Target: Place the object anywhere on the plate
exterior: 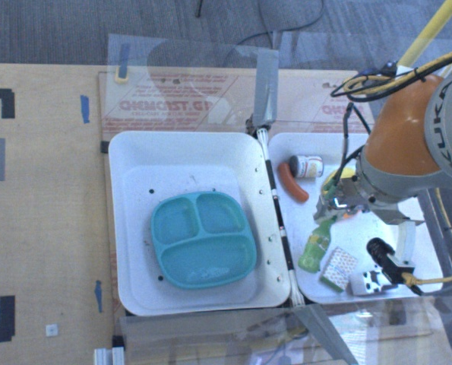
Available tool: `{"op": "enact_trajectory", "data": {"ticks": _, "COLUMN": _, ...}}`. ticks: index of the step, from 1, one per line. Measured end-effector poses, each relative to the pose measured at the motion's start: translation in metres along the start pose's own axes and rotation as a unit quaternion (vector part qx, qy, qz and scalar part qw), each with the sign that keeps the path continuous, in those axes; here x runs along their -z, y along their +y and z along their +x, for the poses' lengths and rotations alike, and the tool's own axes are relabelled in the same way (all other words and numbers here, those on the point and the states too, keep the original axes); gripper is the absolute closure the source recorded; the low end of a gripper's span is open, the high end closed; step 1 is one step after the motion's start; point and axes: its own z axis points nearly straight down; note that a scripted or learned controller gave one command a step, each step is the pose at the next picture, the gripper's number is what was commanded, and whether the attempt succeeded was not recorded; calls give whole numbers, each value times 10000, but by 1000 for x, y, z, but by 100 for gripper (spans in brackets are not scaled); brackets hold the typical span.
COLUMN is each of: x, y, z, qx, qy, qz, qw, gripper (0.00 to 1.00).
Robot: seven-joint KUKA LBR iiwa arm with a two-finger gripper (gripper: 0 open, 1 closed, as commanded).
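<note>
The claw (338, 204) is poised over the green bottle (317, 245) in the right bin (431, 280); its state cannot be told. The teal plate (203, 238) lies bare. Crowding by neighbouring objects could cause a missed grasp.

Glossy teal plastic plate (203, 239), smooth white plastic bins (127, 204), matt wooden bench (43, 226)

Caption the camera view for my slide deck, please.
Gripper over the right bin above a green bottle; teal plate waits left.
</note>
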Motion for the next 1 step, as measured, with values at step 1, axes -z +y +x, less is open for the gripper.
{"op": "enact_trajectory", "data": {"ticks": 1, "x": 1, "y": 53, "z": 81, "qx": 1725, "qy": 0, "qz": -25, "qw": 9850, "gripper": 100}}
